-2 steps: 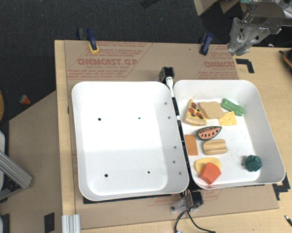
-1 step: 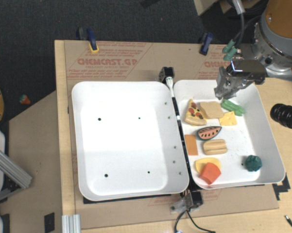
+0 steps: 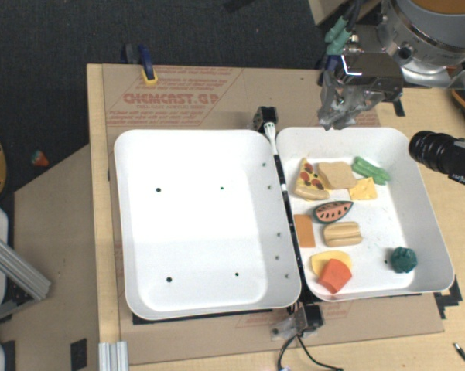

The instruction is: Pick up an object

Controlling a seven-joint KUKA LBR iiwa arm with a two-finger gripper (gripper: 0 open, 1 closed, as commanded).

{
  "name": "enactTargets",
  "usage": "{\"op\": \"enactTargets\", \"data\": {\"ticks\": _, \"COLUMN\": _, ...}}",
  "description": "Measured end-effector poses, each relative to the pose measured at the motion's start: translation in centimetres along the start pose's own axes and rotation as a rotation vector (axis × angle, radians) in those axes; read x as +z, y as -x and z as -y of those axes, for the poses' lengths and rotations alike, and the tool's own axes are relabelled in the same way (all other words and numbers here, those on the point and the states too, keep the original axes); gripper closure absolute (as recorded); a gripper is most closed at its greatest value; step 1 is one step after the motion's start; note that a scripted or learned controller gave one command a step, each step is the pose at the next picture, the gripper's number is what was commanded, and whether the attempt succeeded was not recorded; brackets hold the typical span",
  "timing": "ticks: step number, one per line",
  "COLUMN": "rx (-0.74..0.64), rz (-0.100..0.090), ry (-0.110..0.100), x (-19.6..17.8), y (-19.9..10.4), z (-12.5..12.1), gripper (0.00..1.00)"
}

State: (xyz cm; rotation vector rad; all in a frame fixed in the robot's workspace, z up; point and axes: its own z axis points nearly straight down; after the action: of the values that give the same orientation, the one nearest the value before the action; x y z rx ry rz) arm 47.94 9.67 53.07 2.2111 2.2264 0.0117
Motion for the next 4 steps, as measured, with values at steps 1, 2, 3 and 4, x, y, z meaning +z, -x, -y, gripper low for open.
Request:
{"op": "enactTargets", "data": {"ticks": 1, "rx": 0.003, "rz": 0.001, "ry": -0.004, "x": -0.5, "y": -3.3, "z": 0.0, "gripper": 1.00}}
{"op": "enactTargets", "data": {"ticks": 2, "rx": 0.004, "rz": 0.002, "ry": -0.005, "x": -0.4, "y": -6.6, "z": 0.0, "gripper": 1.00}}
{"op": "enactTargets", "data": {"ticks": 3, "rx": 0.001, "rz": 0.001, "ry": -0.006, "x": -0.4, "y": -11.1, "z": 0.0, "gripper": 1.00}}
{"op": "enactTargets", "data": {"ticks": 4, "rx": 0.005, "rz": 0.001, "ry": -0.006, "x": -0.4, "y": -12.9, "z": -0.1, "gripper": 1.00}}
